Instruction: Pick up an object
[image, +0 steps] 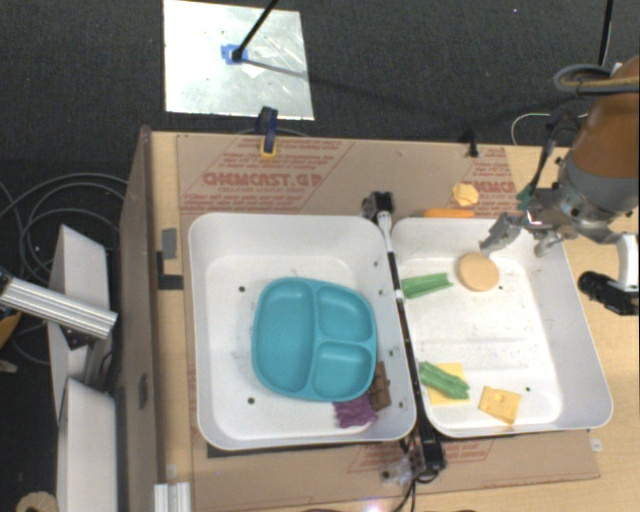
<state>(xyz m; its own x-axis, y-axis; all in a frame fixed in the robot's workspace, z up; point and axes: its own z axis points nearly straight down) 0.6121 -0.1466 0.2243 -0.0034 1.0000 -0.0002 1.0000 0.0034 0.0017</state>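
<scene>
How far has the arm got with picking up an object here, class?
Done: the gripper has been brought over the right bin, close to the round tan piece. In hand: nothing shows between its fingers, and they look spread. Left: settling on one item, closing on it and lifting. The tan piece, the green pieces and the yellow cracker all lie on the bin floor.

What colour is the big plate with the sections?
The plate is light blue, seen in the camera view, in the left bin.
</scene>
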